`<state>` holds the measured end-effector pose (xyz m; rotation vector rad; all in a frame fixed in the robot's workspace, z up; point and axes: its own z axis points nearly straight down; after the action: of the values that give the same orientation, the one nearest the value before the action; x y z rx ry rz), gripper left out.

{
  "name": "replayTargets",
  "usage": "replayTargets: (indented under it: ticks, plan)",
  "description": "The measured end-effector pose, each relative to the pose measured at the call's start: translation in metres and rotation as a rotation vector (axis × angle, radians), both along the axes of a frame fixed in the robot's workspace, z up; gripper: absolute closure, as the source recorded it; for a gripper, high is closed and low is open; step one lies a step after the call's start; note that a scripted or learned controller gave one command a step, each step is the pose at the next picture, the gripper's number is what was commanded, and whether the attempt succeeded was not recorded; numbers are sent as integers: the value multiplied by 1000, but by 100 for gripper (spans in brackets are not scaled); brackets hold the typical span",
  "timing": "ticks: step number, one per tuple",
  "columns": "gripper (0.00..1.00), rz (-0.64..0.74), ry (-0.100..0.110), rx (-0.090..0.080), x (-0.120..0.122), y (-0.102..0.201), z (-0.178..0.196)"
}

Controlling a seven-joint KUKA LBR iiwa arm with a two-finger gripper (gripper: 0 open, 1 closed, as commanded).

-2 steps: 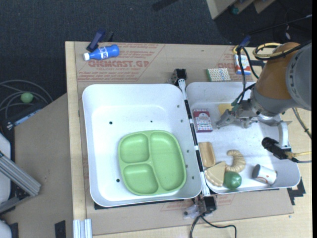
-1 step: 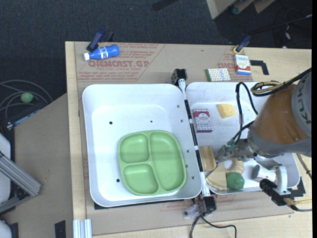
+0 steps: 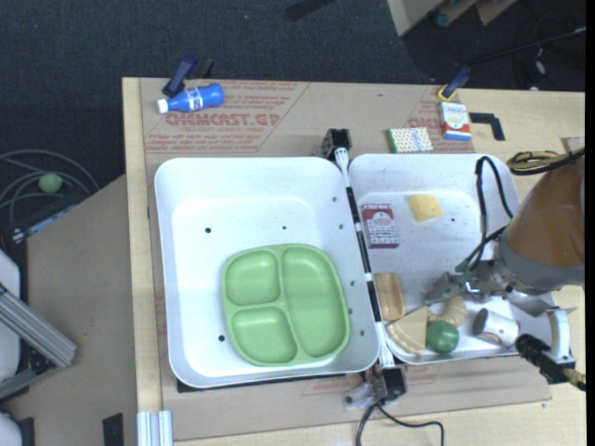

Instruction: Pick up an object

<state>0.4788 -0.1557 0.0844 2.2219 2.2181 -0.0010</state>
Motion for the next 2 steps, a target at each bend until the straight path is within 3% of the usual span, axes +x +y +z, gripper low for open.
replayTargets:
  ticks: [1, 2]
  plan:
    - [0, 3, -1, 1, 96, -25, 14]
    - [0, -1, 3, 2, -1, -37, 5]
